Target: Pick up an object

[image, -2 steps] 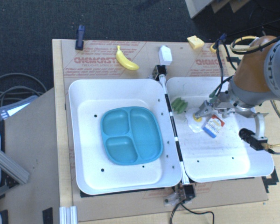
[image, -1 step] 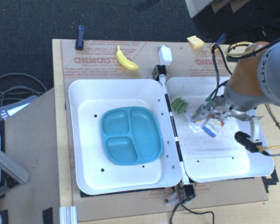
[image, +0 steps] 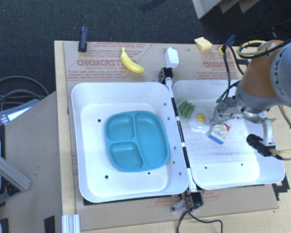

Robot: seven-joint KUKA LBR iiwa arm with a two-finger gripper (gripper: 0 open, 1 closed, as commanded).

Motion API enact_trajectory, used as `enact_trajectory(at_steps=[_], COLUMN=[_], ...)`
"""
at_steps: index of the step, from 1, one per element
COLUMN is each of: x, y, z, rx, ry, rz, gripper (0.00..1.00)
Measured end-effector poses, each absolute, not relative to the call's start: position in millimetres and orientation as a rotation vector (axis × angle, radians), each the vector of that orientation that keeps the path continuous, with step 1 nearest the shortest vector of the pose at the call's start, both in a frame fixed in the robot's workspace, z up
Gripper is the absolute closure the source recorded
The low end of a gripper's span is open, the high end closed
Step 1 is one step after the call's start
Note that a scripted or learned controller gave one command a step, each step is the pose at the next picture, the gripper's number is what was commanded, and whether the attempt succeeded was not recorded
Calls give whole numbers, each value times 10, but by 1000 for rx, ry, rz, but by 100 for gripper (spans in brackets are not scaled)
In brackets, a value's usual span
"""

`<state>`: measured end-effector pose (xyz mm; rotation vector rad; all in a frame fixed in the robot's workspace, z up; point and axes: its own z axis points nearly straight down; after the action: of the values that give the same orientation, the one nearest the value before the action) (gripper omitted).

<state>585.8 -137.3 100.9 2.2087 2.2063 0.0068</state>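
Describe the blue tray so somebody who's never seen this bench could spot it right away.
Of the two white bins, take the left bin, the one farther from the arm. The blue tray lies flat near its middle. It is the one light blue thing there, rounded, with three compartments.

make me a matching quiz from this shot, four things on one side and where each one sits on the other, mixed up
Things:
1. blue divided plate
2. banana
3. green object
4. yellow foam block

Places:
A. on the cardboard behind the left bin
B. inside the right bin, near its left wall
C. inside the left bin
D. on the cardboard behind the right bin

Pairs: 1-C, 2-A, 3-B, 4-D
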Motion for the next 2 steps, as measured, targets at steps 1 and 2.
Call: enact_trajectory(at_steps=[1,2], x=[5433,5436], y=[-1269,-1269], z=[1295,1393], rx=[2224,2223], ry=[2222,2221], rz=[-1,0], gripper=[100,100])
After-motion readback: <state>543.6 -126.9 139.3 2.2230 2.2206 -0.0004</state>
